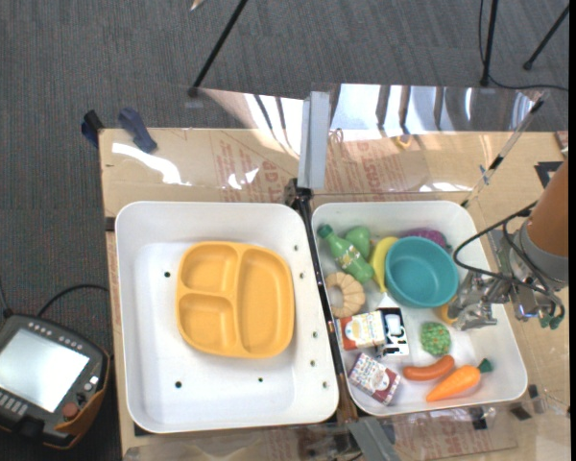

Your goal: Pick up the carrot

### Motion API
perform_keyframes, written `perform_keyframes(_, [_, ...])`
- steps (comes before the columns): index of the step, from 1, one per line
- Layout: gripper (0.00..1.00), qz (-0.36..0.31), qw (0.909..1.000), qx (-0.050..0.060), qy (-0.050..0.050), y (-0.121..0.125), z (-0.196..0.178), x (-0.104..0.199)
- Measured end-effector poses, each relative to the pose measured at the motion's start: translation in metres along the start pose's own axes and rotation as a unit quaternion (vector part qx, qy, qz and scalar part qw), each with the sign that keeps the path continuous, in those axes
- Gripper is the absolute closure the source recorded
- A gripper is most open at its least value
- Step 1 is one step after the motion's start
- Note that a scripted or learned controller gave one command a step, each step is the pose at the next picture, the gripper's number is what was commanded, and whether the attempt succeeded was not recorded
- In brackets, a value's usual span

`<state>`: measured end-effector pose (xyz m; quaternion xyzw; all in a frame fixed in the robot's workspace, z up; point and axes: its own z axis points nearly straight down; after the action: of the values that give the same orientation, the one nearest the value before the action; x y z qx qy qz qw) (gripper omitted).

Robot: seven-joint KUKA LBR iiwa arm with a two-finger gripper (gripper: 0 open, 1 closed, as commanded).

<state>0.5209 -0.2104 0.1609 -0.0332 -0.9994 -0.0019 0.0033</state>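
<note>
The orange toy carrot with a green top (458, 381) lies in the lower right corner of the right-hand shallow white bin (493, 239), its tip pointing left and its green end up and to the right. Just above and left of it, almost touching, lies a red-orange sausage-shaped toy (428, 369).

The metal two-finger gripper (476, 313) hangs at the right side of that bin, above the carrot and apart from it, with the grey arm and its orange band entering from the right edge of the frame. Its fingers are a tangle of grey metal at this angle, so whether they are apart or together cannot be told; nothing seems to be held between them.

Left of the gripper sits a teal plastic bowl (420, 270) against a yellow cup (380, 258). Below the bowl is a small green bumpy ball (435, 338). A green plastic bottle (346, 251) lies in the bin's upper left.

The left-hand white bin (144, 305) holds a yellow three-compartment plastic tray (236, 299) at its centre.
</note>
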Motion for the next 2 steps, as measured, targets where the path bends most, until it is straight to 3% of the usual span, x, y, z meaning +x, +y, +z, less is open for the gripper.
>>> perform_keyframes(1, [1.0, 0.006, 1.0, 0.002, -0.007, -0.004, -0.078, 0.035])
perform_keyframes(2, [1.0, 0.052, 0.9987, 0.0, -0.002, 0.001, -0.021, -0.015])
